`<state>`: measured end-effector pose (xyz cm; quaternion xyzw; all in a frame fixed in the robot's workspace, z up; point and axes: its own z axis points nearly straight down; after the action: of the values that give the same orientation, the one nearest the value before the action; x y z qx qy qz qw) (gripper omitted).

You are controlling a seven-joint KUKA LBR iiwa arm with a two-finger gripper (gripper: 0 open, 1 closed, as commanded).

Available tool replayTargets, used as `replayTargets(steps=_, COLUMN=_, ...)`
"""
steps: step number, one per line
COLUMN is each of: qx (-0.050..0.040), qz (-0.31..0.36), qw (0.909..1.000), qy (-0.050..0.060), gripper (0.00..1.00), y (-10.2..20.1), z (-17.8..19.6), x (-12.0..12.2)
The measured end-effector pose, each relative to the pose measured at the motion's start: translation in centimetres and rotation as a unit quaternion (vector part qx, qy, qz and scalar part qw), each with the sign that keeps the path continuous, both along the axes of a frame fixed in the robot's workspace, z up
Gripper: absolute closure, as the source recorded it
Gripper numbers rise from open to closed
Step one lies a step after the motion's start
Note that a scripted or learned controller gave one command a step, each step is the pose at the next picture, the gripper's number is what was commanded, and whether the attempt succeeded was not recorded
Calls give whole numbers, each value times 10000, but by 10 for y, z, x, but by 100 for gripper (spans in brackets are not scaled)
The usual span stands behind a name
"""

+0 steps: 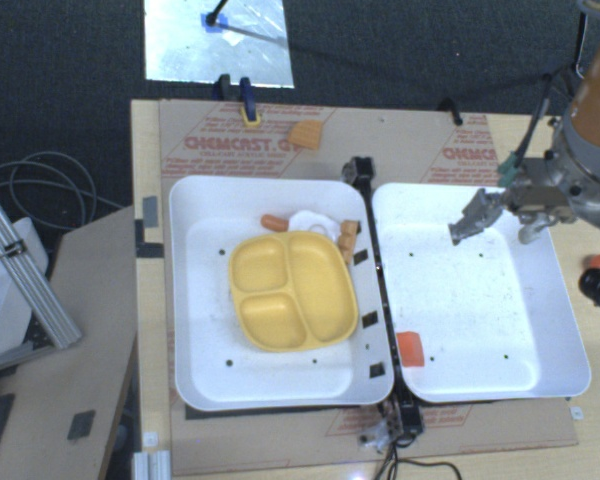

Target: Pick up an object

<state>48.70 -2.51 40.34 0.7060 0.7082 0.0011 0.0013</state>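
A: Log the hand first. Your gripper (500, 223) hangs over the far half of the right bin (540, 373), toward that bin's outer side. You can see its two fingers spread apart with bare white floor between them. It has hold of nothing.

B: And what can you go for?

A: Taking the right bin as the reference: an orange block (409, 347) lies inside it, in the near corner by the divider. Everything else sits in the left bin (205, 368) across the divider: a yellow three-part tray (292, 291) in the middle, a small orange sausage-shaped piece (274, 223) just beyond the tray, a tan block (349, 235) against the divider wall, and something white (315, 224) partly under the tray's far edge.

B: Risks?

A: The orange block is tucked against the wall, so I judge that one finger may land on the rim or push the block into the corner instead of straddling it. The tray is broad and shallow; your fingers would likely slide off unless they take the rim. The tan block has the same wall problem.

B: Surface and room?

A: Both bins rest on printed cardboard (400, 138) over a pale bench. Beyond the right bin and off to the left lie dark carpet, a foil-like sheet (220, 28) and loose cables (50, 183).
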Motion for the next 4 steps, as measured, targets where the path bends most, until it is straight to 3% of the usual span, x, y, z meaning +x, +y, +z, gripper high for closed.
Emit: replayTargets(steps=4, qx=0, qz=0, qw=10000, qy=0, gripper=0, y=0, z=0, x=0)
